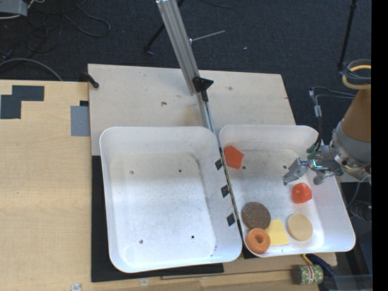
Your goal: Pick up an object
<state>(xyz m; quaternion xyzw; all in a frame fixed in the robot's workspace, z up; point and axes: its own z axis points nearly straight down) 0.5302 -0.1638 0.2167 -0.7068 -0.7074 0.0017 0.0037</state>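
While the arm (357, 132) leans in from the right, its gripper (301, 170) hangs over the right bin (330, 238), about midway down and toward the bin's right side. Its grey fingers (293, 172) point left and look spread apart with nothing between them, though at this size I would not swear to how wide. Just below the gripper lies a red ball (301, 193), close to the fingers but seemingly not touching them. Across the bin, up against the left wall, sits an orange block (233, 156), tilted on a corner. Lower down are four more things in a loose cluster: a brown disc (256, 214) lying flat, an orange ring (258, 240) just below it at the bin's front edge, a yellow slab (278, 233) touching the ring's right side, and a tan disc (299, 227) just right of the slab. The left bin (115, 162) shows only dark specks on its floor. A metal rail (182, 47) runs slantwise from the top down to the seam where the two bins meet. Both bins rest on a pale board (139, 96), with a wood bench (42, 193) to the left.
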